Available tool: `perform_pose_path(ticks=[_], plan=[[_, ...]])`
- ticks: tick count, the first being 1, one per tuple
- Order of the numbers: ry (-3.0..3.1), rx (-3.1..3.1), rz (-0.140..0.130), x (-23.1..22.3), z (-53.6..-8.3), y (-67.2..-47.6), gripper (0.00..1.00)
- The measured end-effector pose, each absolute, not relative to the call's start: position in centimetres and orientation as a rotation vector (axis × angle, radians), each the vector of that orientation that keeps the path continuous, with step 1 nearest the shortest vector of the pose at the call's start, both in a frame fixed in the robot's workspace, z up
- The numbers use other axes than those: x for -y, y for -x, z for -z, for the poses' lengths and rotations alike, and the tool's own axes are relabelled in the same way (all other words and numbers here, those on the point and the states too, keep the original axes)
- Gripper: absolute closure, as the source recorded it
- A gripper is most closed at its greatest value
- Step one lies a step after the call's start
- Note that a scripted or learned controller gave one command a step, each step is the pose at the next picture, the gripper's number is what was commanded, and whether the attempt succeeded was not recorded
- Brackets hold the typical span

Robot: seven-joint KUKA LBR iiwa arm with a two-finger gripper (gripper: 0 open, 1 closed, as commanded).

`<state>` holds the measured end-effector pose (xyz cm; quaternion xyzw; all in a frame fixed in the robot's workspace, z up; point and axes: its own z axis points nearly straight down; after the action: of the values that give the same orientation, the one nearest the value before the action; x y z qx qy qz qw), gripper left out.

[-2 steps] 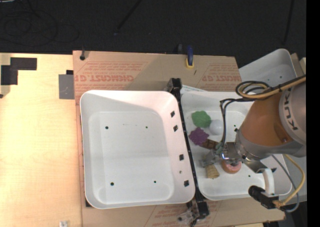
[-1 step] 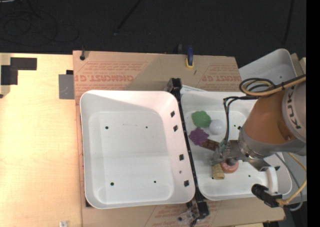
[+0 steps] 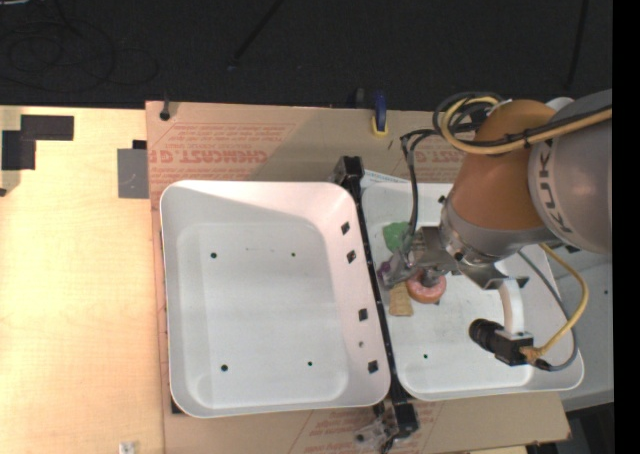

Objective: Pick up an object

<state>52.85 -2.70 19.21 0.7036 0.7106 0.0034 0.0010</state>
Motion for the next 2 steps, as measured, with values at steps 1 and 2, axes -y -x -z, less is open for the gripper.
perform_pose_path(ticks=[1, 2], plan=[[-2.213, -2.228, -0.007, -2.6, -24.5, -56.2, 1.00], [-2.215, -2.226, -0.005, -7.6, -29.8, -57.9, 1.00]])
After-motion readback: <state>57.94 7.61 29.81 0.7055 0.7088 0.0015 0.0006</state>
